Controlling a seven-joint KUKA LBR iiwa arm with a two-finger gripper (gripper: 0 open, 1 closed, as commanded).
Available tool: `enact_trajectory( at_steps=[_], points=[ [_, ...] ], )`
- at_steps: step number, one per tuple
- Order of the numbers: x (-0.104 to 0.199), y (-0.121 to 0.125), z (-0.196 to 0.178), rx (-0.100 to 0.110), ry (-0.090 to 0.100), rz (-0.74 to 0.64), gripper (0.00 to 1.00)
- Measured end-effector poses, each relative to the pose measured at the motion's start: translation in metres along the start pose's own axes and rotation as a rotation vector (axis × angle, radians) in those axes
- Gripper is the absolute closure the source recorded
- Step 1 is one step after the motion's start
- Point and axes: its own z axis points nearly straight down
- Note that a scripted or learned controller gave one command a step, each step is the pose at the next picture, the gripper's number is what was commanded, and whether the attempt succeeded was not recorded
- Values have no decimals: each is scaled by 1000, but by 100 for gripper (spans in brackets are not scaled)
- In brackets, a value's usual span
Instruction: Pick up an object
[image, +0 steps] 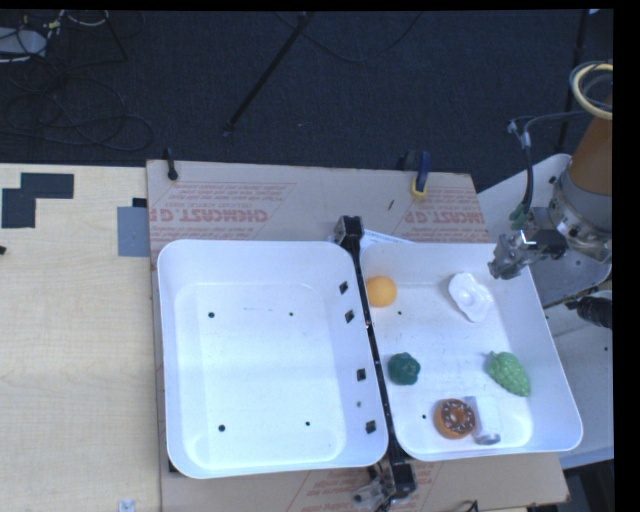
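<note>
Now, step: the arm is getting ready to reach in; nothing is being lifted.
Gripper (505, 258): hanging over the right bin's (560, 400) back right corner.
Jaws: too small and dark to tell.
Closest thing: a white lump (470, 297) is lying near that corner.
Others: orange ball (381, 291), dark green toy (404, 368), light green toy (509, 373), donut (455, 418).
Next move: going down over one thing, probably the white lump.

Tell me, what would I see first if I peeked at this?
Probably the bright toys in the right-hand white bin: an orange ball near its far left corner, a dark green lump in the middle, a light green bumpy thing at the right, and a doughnut at the near edge. The gripper hangs over the bin's far right corner.
</note>
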Motion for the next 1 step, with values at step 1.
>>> enact_trajectory(
  at_steps=[1],
  points=[
    [-4, -7, -2, 19, 2, 7, 100]
  ],
)
